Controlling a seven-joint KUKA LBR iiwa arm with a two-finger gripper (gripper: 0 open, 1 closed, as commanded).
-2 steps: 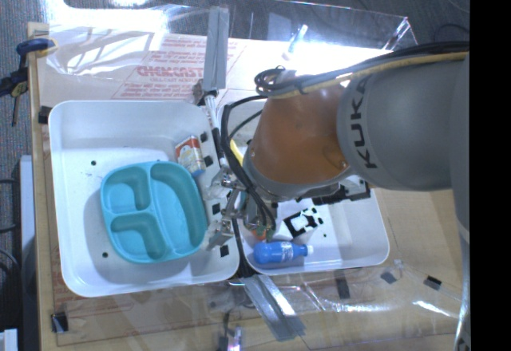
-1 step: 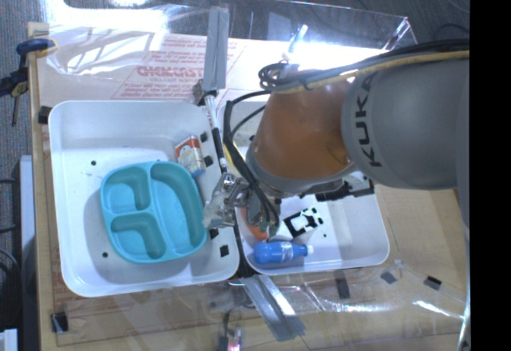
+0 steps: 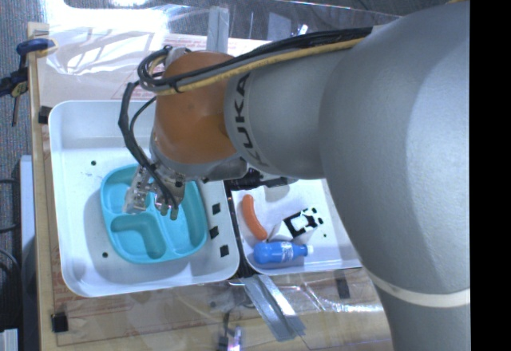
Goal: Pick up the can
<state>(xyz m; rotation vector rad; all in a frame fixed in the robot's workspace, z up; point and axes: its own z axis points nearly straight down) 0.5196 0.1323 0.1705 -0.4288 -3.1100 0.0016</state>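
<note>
A blue cylinder with a white end [image 3: 279, 253], the likeliest can, lies on its side near the front of the right bin [image 3: 345, 255]. My gripper [image 3: 153, 199] hangs over the left bin [image 3: 72, 174], just above a blue divided plate [image 3: 152, 230]. Its fingers [image 3: 137, 196] stand open with nothing between them. The gripper is well to the left of the blue cylinder, across the wall between the bins. The grey arm and its orange band [image 3: 196, 114] hide the back of both bins.
In the right bin an orange carrot-like stick [image 3: 253, 216] lies just behind the blue cylinder, and a black-and-white object [image 3: 303, 223] lies to its right. A clear sheet covers the bench behind the bins.
</note>
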